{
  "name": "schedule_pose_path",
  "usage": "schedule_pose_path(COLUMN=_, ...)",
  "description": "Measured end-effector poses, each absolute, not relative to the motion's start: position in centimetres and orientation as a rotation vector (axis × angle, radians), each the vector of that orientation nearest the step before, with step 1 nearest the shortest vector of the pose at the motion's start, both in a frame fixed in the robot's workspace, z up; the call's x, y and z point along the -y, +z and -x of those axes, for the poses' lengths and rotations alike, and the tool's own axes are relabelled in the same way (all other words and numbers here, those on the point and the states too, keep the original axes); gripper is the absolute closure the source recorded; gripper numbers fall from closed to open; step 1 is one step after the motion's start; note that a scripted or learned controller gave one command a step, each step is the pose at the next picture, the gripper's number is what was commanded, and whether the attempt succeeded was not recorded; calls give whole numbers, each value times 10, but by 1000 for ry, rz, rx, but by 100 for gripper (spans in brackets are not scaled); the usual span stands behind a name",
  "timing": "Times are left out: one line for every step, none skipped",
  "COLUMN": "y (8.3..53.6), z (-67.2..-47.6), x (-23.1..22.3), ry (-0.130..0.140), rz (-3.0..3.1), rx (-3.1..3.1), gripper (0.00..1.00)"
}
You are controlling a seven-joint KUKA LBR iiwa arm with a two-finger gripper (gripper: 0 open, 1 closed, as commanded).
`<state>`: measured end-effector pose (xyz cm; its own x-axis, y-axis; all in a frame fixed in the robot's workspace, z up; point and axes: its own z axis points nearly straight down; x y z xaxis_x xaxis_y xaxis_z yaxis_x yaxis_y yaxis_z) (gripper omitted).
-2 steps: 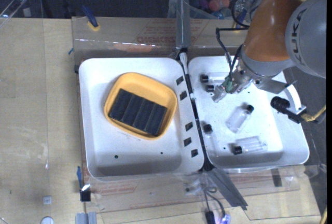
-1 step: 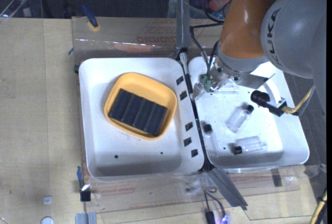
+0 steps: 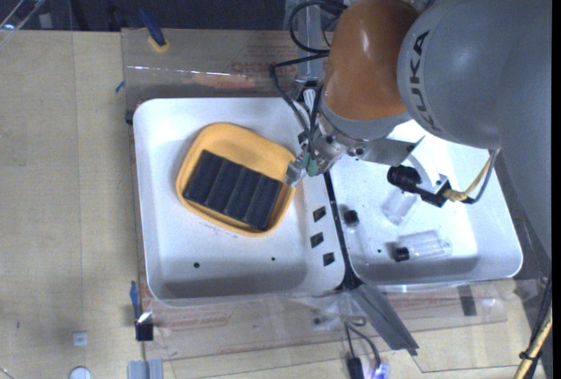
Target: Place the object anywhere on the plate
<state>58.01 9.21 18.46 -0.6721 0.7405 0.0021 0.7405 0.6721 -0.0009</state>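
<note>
From my console the gripper (image 3: 302,165) sits low over the divide between the two bins, with the yellow plate (image 3: 197,160) just to its left, its near rim almost under the tip. Something small and greenish shows at the tip, possibly the object, but I cannot tell whether it is gripped. To finish well, I'd shift left until clearly over the plate's dark ribbed insert (image 3: 232,186), lower gently, then release.

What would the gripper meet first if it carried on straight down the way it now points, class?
Most likely the right rim of the yellow plate. The gripper points down just above that edge, left of the divider between the bins. Its height is unclear from this slanted view, so it could touch the bin floor beside the plate.
</note>
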Motion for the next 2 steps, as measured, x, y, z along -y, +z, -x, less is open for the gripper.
schedule_pose_path(y=185, z=-576, x=-192, ry=-4, rz=1319, rx=2853, gripper=100)
schedule_pose_path(y=173, z=-606, x=-143, ry=-3, rz=1313, rx=2858, gripper=100)
